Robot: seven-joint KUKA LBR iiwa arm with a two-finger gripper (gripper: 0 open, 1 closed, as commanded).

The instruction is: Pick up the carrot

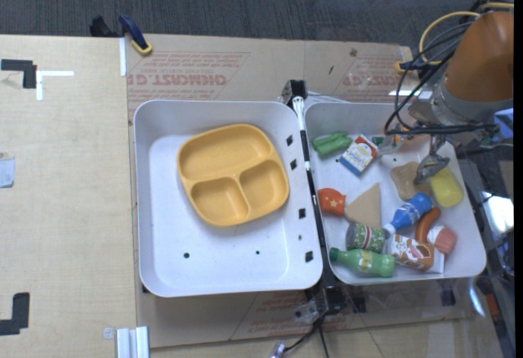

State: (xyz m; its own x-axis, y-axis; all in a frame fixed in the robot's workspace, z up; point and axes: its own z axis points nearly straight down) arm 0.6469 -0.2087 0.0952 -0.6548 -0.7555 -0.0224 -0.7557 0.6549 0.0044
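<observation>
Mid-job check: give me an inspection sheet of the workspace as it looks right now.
Surface: two white bins side by side; left bin holds a yellow divided plate.
Job's things: carrot lies at the right bin's left side, beside a tan wedge; not gripped.
Clutter: green pepper, small carton, blue bottle, green bottle, yellow block, sausage, all in the right bin.
Gripper: gripper hangs over the right bin's far right, apart from the carrot; finger state unclear.
Cables: yellow and black cables loop by the arm's wrist.
Surroundings: cardboard under the bins, wooden bench, dark floor.
</observation>
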